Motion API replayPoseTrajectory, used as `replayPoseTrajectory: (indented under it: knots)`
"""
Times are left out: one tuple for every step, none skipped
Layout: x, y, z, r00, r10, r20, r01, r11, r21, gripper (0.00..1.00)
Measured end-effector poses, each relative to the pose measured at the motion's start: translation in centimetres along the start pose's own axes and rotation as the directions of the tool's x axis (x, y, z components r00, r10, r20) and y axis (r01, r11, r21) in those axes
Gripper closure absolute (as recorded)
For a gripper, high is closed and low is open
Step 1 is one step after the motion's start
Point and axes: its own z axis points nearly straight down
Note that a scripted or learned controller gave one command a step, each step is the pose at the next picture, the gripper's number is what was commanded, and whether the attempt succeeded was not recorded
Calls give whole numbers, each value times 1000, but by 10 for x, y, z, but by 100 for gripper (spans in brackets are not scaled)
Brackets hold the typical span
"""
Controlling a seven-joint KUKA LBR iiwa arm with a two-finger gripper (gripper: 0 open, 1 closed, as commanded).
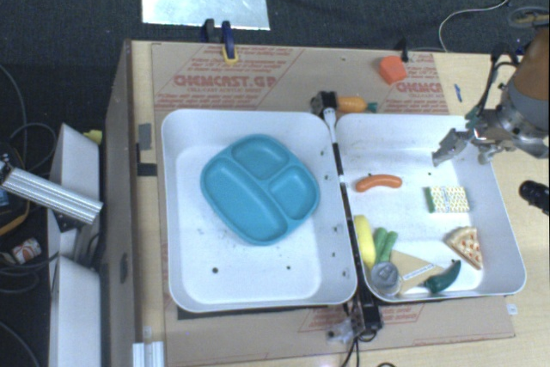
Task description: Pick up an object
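Note:
My gripper (467, 150) hangs over the right bin's (507, 258) upper right corner, its fingers spread open with nothing between them. Below and to its left, an orange-red sausage (379, 182) lies on the bin floor. A green-and-white patterned block (448, 199) sits just below the gripper, apart from it. A pizza slice (466, 247) rests near the right wall. In the bin's front left corner are a yellow banana-like piece (364, 238), green sticks (386, 244), a grey disc (384, 275), a tan wedge (413, 266) and a dark green pepper (443, 278).
The left bin (185, 271) holds a blue divided plate (259, 189). An orange block (392, 69) and a small carrot-like toy (353, 105) lie on the bench behind the bins. A black ridge (338, 159) separates the two bins.

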Motion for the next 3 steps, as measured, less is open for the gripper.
replayPoseTrajectory:
  knots:
    - [-25,54,52,1000,0,0,0,1000,0,0]
    - [-25,84,53,1000,-1,0,1,1000,-2,0]
    - [-24,84,57,1000,-1,1,1,1000,-2,0]
